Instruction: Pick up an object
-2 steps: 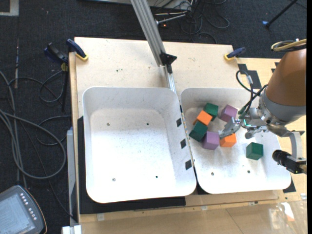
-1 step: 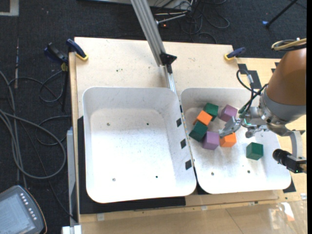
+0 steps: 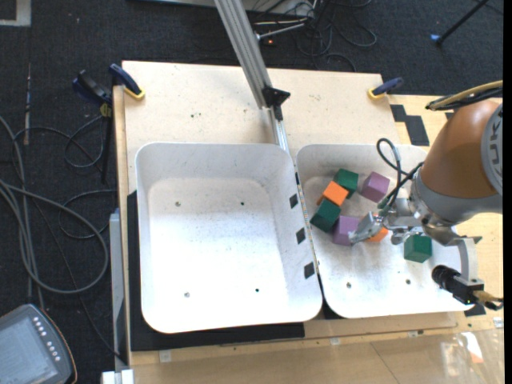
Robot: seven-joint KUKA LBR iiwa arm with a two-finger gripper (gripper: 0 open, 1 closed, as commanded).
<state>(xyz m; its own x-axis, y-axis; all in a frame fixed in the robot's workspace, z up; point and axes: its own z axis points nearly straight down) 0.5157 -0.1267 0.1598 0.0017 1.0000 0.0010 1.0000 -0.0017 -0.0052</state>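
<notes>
Reaching into the right-hand shallow white plastic bin (image 3: pixel 376 298), the grey arm with the orange band sets its two-finger gripper (image 3: pixel 373 229) low among a cluster of small coloured blocks. Landmark for all positions: the purple cube-shaped block (image 3: pixel 346 230) near the bin's middle.

- Gripper: just right of that purple block, tips at or near the bin floor. Whether the claw is spread or pressed together cannot be told; the wrist hardware blurs it.
- A sliver of orange block (image 3: pixel 378 234) shows just right of the landmark, under the gripper. Likely target, but not confirmed as pinched.
- Orange cube (image 3: pixel 337 192) above the landmark; dark green block (image 3: pixel 325 215) to its upper left; second purple cube (image 3: pixel 374 187) to its upper right; green cube (image 3: pixel 418 249) well to its right.

Judged step: descent or grasp attempt, nothing lifted. Next move calls for a firm close on one block only, then a straight lift clear of neighbours.
</notes>
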